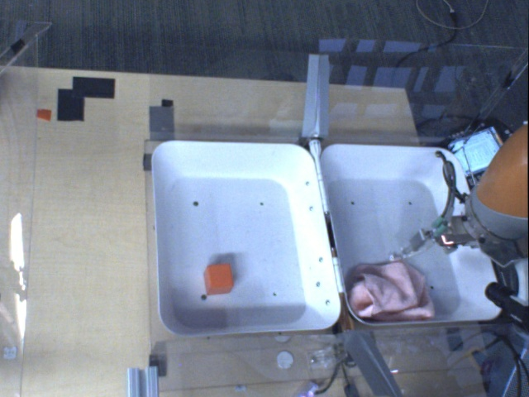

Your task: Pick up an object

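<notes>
The orange block [219, 279] lies lowest in the frame on my left, resting flat on the floor of the left bin [178, 222], near its front-left corner and apart from every wall. To its right, across the divider where the two rims meet, the right bin [372, 188] holds a crumpled pink cloth [390, 291], bunched against the front wall at the bin's left corner. My gripper [420, 242] hangs just above and to the right of that cloth, its thin metal fingers angled down toward the pink folds; nothing sits between them, and whether they are apart or together I cannot tell. Behind it my grey wrist and orange band [506, 180] reach in from the right edge over the table [83, 246].
</notes>
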Controlling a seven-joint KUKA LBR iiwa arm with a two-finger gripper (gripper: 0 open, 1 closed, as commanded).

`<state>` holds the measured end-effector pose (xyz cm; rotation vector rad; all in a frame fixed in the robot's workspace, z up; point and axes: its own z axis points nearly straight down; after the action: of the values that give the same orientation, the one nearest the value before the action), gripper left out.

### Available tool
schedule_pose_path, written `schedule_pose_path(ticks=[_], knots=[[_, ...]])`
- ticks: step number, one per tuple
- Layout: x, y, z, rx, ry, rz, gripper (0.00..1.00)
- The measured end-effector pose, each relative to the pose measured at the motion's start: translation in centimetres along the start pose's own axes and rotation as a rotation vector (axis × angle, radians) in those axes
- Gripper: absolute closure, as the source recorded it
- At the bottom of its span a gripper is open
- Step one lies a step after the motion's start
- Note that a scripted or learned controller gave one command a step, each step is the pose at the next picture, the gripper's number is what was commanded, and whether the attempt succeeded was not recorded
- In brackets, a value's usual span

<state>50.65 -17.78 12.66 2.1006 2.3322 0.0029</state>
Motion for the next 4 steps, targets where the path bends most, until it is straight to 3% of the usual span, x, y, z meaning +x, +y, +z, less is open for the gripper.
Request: schedule_pose_path(ticks=[1,2,3,4], knots=[[3.2,-1.1,3.6,-0.013,-0.006,-0.158,0.0],[3.1,-0.6,2.2,-0.027,-0.012,-0.158,1.0],[3.1,-0.6,2.2,-0.026,-0.012,-0.159,0.0],[5.3,4.6,-3.9,-0.005,-0.001,-0.097,0.0]])
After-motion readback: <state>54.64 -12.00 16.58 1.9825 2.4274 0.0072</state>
